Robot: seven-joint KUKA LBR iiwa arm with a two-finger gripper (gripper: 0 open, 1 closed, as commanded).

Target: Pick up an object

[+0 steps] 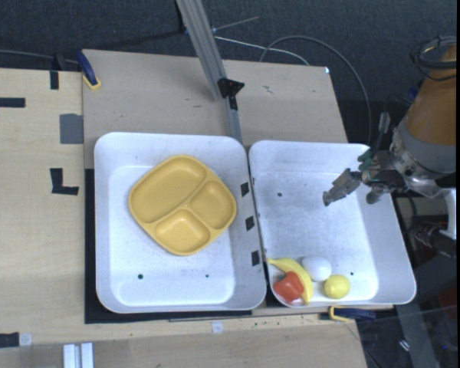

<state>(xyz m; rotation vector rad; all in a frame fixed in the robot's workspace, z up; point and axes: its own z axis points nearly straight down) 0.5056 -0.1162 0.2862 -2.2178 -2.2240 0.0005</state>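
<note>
Two shallow white bins are sitting side by side on the desk (31, 205), filling the middle and lower part of the frame. The left bin (111, 282) is holding a yellow divided plate (182, 204) with three compartments, lying flat and turned at a slant in the bin's upper half. The right bin (383, 251) is holding a small cluster of objects pushed into its lower edge, near the bottom centre of the frame: a banana (290, 267) is curving over a red toy (289, 286), a white ball (317, 267) is resting just beside them, touching or nearly touching the banana, and a small yellow ball (336, 286) is lying just to the right of the white one.

The arm (433, 121) is reaching in from the right edge of the frame, its orange band showing at the upper right. The gripper (351, 185) is hanging over the upper right part of the right bin, well apart from the cluster of objects at the lower edge. Its dark fingers (339, 188) are pointing toward the left and down, and nothing is showing between them. Whether they are spread or pressed together is not something the view is making clear.

A grey metal bar (203, 41) is running from the top of the frame down to the gap between the two bins. Thin cables (307, 48) are looping across the dark floor at the upper right.
</note>
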